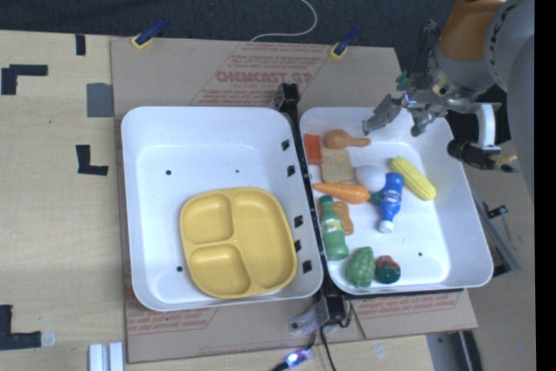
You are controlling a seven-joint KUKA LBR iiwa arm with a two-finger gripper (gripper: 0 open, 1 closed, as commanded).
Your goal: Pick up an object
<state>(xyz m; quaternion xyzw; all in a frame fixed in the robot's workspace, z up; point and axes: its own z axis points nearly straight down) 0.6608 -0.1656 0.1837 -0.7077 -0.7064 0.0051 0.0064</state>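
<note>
The right bin point(452, 265) holds several toy foods: a yellow corn cob point(413, 177), a blue bottle point(390, 201), an orange carrot point(341, 190), a green bottle point(331, 228), a tan drumstick point(342, 138), a slice of bread point(337, 166), a white egg-like piece point(370, 177) and a green vegetable point(360, 267) beside a red-and-dark piece point(387, 270). My gripper point(401, 118) hangs over the bin's far edge, above and right of the drumstick, open, with nothing between its fingers.
The left bin point(143, 152) contains a yellow divided plate point(236, 241). Both bins rest on a cardboard sheet point(252, 74) held by clips. A white cable point(278, 4) runs across the dark floor behind. The arm's orange band point(473, 13) is at top right.
</note>
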